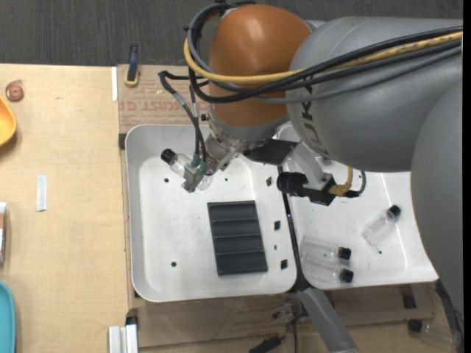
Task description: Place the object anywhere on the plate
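- Dark grey ribbed rectangular plate (237, 237) lying flat in left white bin (151, 271).
- Claw (197, 173) low over bin floor, up-left of plate; open or clenched: cannot tell.
- Small clear black-capped plastic vial (174, 161) just beside claw tip, apart from plate. Probably light, stiff, slippery, prone to rolling; best gripped mid-barrel.

A: Where is there room in the left bin (147, 271)?

B: Along its left side and front left corner the floor is bare. The dark ribbed plate (237, 237) fills the middle right.

A: And up at the back?

B: The tool (194, 179) hangs there, with a small clear vial (175, 160) just beside it.

A: The right bin (412, 267)?

B: Three vials (383, 225) lie scattered near its front; the arm (353, 87) overhangs the rest.
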